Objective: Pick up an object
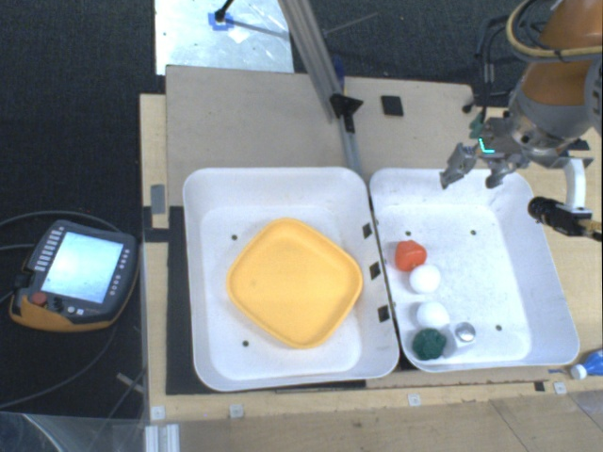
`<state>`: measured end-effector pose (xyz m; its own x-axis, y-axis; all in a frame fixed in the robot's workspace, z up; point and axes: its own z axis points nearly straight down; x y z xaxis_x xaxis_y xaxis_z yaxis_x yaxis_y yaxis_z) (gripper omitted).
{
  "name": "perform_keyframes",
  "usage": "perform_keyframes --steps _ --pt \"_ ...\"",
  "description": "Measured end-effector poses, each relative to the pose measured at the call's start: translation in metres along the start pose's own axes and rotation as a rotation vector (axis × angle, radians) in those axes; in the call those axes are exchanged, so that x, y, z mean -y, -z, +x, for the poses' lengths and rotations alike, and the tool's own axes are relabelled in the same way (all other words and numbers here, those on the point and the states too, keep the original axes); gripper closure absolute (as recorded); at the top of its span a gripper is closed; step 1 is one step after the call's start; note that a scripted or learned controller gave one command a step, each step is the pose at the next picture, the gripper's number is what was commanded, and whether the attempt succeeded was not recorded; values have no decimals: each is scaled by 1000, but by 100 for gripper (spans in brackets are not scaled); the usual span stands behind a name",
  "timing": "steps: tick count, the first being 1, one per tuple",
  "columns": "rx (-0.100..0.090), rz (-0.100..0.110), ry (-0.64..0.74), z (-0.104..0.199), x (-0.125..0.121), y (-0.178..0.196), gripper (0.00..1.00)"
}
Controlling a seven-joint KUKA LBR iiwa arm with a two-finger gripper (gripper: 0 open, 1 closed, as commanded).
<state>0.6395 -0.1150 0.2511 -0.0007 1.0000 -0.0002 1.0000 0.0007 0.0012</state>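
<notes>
Jaws spread open and empty, the gripper (479,165) hovers over the right bin's (528,252) far edge. The red ball (410,254) lies nearer its left wall; reaching down toward it seems next.

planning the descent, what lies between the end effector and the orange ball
Only bare white floor of the right bin separates the end effector from the orange ball in the camera view.
</notes>
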Motion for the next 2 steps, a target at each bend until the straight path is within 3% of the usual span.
perform_keyframes --steps 1,2 --pt "0 0 0 0 0 0 0" --pt "0 3 -1 3 7 -44 0"
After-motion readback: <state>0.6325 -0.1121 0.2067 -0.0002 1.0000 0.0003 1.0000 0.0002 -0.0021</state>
